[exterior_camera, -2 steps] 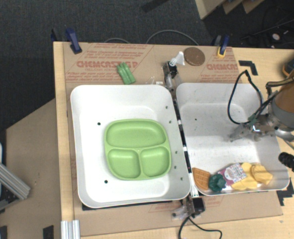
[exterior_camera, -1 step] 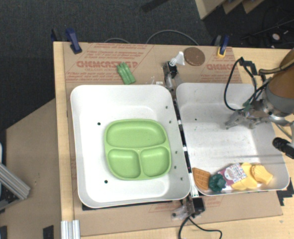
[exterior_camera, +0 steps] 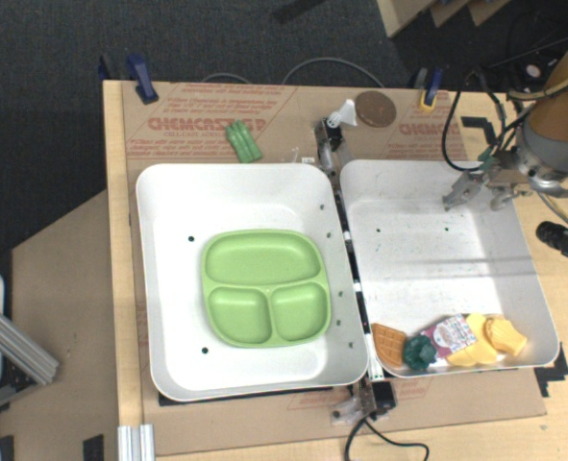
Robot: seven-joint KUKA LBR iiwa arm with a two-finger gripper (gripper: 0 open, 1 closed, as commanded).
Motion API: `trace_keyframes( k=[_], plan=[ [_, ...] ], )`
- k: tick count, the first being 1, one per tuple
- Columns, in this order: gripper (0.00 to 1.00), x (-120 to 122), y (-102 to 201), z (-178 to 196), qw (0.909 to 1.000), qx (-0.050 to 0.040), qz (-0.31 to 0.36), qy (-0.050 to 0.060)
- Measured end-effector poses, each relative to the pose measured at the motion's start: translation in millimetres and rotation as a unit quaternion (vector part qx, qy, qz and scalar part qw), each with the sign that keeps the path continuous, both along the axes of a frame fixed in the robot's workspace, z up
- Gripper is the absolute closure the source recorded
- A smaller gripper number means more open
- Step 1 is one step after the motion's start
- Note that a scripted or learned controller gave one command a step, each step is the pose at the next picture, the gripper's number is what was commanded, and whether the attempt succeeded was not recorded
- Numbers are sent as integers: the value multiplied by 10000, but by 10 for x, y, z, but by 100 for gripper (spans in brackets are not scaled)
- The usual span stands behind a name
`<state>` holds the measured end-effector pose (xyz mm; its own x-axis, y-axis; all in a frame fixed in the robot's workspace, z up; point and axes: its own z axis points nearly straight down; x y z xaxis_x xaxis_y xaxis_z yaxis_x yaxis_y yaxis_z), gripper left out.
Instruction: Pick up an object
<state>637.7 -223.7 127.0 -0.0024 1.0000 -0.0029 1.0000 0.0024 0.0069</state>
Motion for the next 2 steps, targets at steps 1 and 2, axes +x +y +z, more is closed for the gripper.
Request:
trace_keyframes(
  k=[1, 2],
  plan=[
    [0, -26, 30, -434, 10000, 44, 1, 45],
    [100, -19, 15, -309, 10000, 16, 5, 24]
  ],
)
